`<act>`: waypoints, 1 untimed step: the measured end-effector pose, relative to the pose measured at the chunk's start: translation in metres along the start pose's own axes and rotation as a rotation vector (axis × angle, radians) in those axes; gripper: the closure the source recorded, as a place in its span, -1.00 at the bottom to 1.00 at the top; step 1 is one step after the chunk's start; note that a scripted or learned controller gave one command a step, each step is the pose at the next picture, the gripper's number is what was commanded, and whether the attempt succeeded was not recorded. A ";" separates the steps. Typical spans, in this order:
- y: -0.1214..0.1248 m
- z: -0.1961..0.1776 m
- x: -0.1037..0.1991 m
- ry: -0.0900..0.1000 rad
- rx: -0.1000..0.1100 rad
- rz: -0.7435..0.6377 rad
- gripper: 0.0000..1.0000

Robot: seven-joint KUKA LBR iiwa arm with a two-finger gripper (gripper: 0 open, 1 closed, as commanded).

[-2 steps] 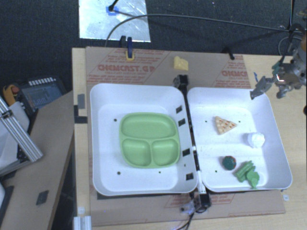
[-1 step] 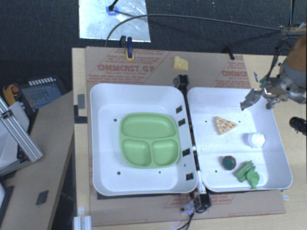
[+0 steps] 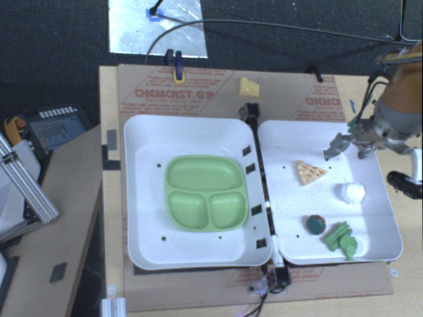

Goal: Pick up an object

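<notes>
smooth white plastic bins (image 3: 198, 127), faintly glossy; matt green plastic divided plate (image 3: 205, 191); brown printed cardboard (image 3: 277, 88) beneath; crinkled shiny foil sheet (image 3: 156, 15) at twelve o'clock.

a single fixed camera looks down from above the bench (image 3: 109, 170) at a slant, set back far enough to take in both white bins (image 3: 142, 137) side by side. the far edge of the bench lies toward the top of the view, and the arm (image 3: 400, 98) reaches in from the right.
</notes>
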State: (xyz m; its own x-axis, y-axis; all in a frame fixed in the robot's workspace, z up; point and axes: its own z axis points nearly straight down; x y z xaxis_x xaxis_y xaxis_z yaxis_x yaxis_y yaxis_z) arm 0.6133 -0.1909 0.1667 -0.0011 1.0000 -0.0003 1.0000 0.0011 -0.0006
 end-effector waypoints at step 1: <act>0.005 0.043 0.004 0.000 0.000 -0.004 -1.00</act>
State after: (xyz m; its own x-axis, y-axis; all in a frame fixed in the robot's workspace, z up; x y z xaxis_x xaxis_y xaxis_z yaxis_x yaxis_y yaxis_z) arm 0.6179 -0.1872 0.1240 -0.0046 1.0000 0.0000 1.0000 0.0046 -0.0004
